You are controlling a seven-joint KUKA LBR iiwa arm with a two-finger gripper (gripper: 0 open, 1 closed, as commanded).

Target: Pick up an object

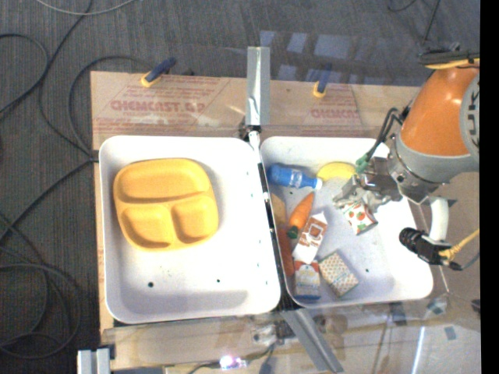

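Observation:
My gripper (360,193) hangs over the upper right part of the right bin (398,283), at the end of the grey and orange arm. Directly under it, and touching or nearly touching it, is a small white carton with a strawberry picture (362,216), tilted. Whether the carton is lifted off the bin floor is unclear. Just left of the gripper lie a yellow fruit (335,170) and a blue-capped bottle (293,178). An orange carrot (301,211) lies slanted below the bottle.
A red-and-white carton (310,238), a patterned box (338,273) and a small packet (306,280) sit in the right bin's lower left. The left bin (156,287) holds a yellow divided tray (166,201). A metal divider (256,84) stands between the bins.

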